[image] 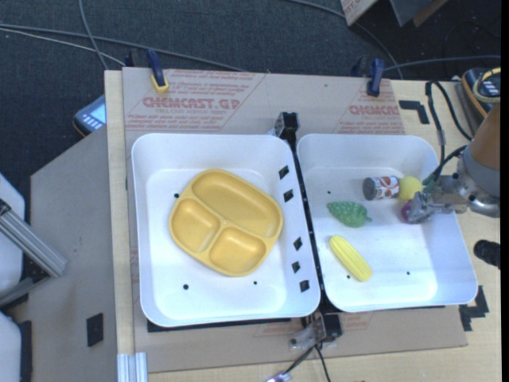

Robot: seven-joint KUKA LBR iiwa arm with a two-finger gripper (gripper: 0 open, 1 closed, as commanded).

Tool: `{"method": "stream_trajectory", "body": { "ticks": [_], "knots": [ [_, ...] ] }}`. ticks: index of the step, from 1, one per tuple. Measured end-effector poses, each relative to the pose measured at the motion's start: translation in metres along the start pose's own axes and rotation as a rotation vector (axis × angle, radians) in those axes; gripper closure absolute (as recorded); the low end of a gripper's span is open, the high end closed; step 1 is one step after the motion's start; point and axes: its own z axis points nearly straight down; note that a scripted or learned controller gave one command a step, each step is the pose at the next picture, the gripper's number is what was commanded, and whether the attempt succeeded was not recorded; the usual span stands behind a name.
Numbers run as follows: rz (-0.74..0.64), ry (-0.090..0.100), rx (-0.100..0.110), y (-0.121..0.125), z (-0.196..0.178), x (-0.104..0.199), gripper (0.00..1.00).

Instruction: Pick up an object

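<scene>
My gripper sits low inside the right-hand shallow white plastic bin, near its far right side, and my grey wrist comes in over the rim from the right. Whether anything is clamped there I cannot tell; the tip is small and blurred against a small purple rounded object that lies right at it, touching or nearly so.

Just beyond that, a smooth round yellow ball-like fruit rests against the end of a small cylindrical can with a red and white label and a grey metal end, lying on its side. Nearer the bin's middle lies a bumpy green leafy toy vegetable, and below it a ridged yellow toy corn cob, set at a slant, apart from the rest.

The left-hand white bin holds a glossy yellow plastic divided plate with three compartments, lying flat and turned at an angle.
</scene>
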Motion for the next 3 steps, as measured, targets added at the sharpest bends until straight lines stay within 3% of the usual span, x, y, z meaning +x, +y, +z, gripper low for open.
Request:
{"method": "stream_trajectory", "body": {
  "ticks": [2, 3],
  "knots": [
    [-0.001, 0.000, 0.000, 0.003, -0.089, -0.001, 1.00],
    [-0.005, 0.005, 0.007, 0.007, -0.075, 0.055, 1.00]
  ]
}}
